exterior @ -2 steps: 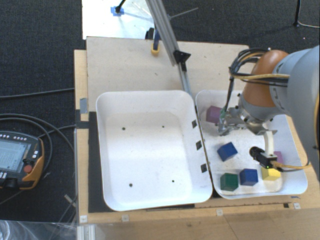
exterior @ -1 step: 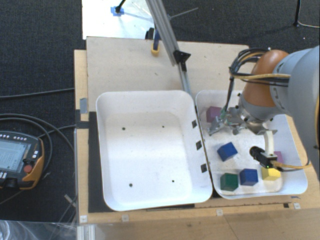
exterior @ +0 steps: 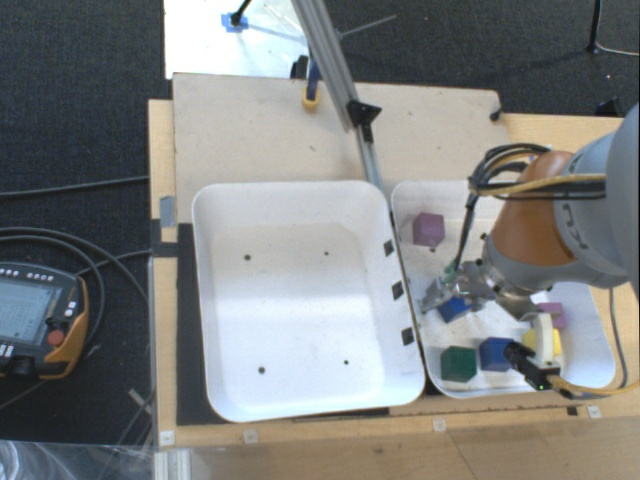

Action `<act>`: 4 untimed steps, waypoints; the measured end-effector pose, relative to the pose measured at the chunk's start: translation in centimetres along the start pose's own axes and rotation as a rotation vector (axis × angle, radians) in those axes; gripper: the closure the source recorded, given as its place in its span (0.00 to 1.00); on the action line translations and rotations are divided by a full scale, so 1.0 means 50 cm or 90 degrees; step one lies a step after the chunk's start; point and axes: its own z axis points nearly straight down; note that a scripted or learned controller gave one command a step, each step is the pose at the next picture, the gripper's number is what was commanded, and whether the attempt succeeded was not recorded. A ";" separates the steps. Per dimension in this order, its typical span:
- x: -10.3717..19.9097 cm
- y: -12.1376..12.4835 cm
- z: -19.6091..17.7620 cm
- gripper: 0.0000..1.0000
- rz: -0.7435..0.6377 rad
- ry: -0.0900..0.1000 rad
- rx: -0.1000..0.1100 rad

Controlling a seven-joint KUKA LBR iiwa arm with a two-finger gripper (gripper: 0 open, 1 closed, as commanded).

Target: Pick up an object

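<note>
White bins side by side on the pale wooden worktop [exterior: 430, 118]: wide left bin [exterior: 290, 308], narrower right bin [exterior: 440, 184], rims meeting down the middle. All the loose parts are in the right bin

Arm [exterior: 560, 218] comes in from the right, orange band above the wrist, bent down over the middle of the right bin. Gripper [exterior: 443, 293] sits low, near that bin's left wall, tip pointing left

Blue block [exterior: 453, 310] is right at the gripper tip, just below it in the view. It looks to be lying on the bin floor. Touching the tip or a hair apart: can't tell. Open or closed: can't tell either, the tip is a grey blur against the white

Rest of the right bin:
- purple cube [exterior: 428, 230] toward the far end, apart from the gripper
- green cube [exterior: 459, 363] in the near left corner
- blue cube [exterior: 496, 354] just beside the green one on its right, small gap between
- pink piece [exterior: 553, 315] further right, partly hidden by the arm

Left bin floor shows four small dark dots

Grey metal pole [exterior: 330, 58] runs at a slant from the top of the view down to where the two bins meet at the back

Teach pendant [exterior: 35, 318] lies on the dark carpet [exterior: 80, 118] left of the worktop, with cables looping beside it
</note>
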 end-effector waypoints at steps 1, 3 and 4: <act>0.001 0.008 -0.024 1.00 -0.002 0.000 -0.006; 0.194 0.032 -0.228 1.00 -0.008 0.001 -0.006; 0.307 0.040 -0.233 1.00 -0.007 0.001 -0.004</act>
